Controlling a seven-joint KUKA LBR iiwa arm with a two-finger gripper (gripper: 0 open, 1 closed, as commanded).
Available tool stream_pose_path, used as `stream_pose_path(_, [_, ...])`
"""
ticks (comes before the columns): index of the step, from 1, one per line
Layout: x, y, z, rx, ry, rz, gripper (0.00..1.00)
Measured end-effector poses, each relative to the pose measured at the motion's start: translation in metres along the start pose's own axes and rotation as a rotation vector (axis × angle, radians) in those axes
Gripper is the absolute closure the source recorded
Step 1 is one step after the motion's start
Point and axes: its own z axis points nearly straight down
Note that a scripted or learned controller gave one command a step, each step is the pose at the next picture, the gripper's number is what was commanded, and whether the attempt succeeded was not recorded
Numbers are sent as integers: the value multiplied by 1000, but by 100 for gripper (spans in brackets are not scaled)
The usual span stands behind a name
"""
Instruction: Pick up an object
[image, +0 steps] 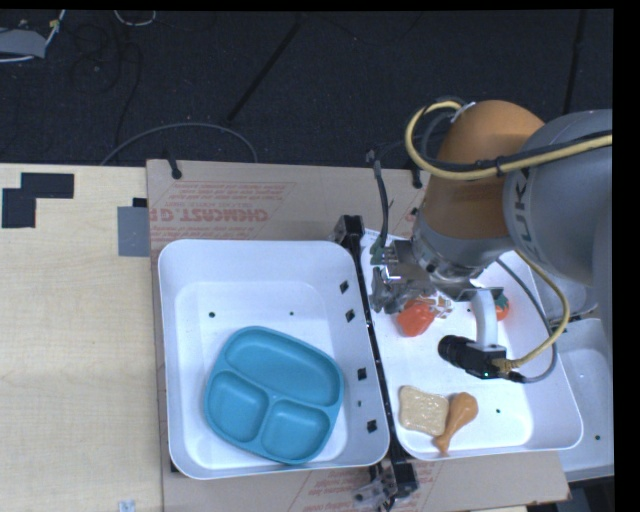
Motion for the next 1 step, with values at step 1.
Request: stream_pose_path(1, [59, -16, 3, 1, -1, 0, 100])
